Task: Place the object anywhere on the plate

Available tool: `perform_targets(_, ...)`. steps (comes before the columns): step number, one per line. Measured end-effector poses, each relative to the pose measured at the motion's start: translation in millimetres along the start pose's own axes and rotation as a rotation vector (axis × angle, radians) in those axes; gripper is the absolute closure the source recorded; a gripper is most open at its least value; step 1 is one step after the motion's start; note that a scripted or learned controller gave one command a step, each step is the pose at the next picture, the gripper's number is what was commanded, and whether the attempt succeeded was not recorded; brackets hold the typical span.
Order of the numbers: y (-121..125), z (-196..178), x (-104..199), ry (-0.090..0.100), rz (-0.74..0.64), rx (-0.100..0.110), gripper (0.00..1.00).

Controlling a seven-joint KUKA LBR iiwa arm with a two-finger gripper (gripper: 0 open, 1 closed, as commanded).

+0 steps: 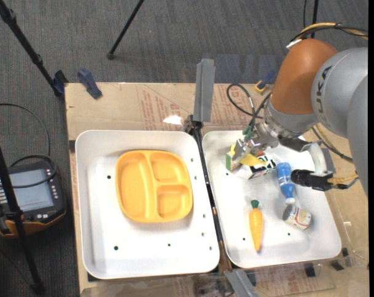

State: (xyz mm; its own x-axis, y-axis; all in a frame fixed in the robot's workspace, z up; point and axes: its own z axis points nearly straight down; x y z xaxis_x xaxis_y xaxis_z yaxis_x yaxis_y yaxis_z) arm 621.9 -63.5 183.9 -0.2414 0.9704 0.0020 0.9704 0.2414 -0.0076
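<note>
Grey KUKA arm (348,85) with orange band (301,73), black lettering, black cables near the wrist.

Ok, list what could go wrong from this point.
1. The gripper sits low among a tight cluster at the back of the right bin; it may catch a neighbour or come up with nothing.
2. The blue bottle and small can lie close by and could get knocked.
3. The yellow plate is in the left bin, so a loose grasp could drop the item crossing the divide.
</note>
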Motion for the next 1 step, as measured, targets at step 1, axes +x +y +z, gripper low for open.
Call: perform_targets(1, -14.3, -0.1, 78.2, 0.000, -0.010, 0.000, 1.00)
